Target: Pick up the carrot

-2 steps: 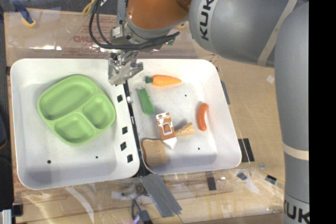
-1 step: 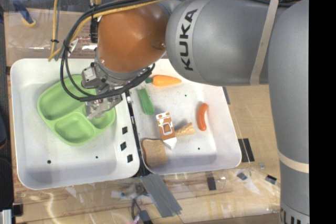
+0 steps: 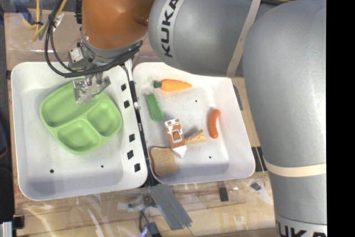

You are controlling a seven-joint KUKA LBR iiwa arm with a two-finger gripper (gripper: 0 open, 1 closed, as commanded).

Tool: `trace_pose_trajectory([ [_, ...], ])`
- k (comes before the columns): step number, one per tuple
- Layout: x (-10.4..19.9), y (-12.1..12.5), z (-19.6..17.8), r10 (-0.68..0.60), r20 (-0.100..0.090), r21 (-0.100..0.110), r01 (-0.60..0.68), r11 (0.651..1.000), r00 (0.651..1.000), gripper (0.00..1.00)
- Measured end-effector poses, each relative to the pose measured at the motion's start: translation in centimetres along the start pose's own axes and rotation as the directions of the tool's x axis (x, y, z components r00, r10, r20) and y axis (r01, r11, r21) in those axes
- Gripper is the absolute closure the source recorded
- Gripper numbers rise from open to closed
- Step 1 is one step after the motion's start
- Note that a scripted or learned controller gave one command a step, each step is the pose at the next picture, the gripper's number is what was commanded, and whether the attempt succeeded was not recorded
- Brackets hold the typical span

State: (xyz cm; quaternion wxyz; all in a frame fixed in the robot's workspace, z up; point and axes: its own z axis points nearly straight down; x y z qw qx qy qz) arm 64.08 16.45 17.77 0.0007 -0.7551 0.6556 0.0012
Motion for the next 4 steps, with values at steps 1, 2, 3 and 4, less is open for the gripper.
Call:
trace_pose_trajectory([
  [1,-5.2,-2.3,-4.2,-0.393,0.000,0.003,0.393,0.920,0.920,1.00],
  [2,-5.3,-2.3,-8.1,-0.647,-0.001,0.004,0.647,0.762,0.762,1.00],
  [3,-5.3,-2.2,-9.3,-0.897,-0.001,0.002,0.897,0.442,0.442,1.00],
  [4,-5.2,-2.3,-9.9,-0.937,-0.001,0.002,0.937,0.350,0.350,1.00],
])
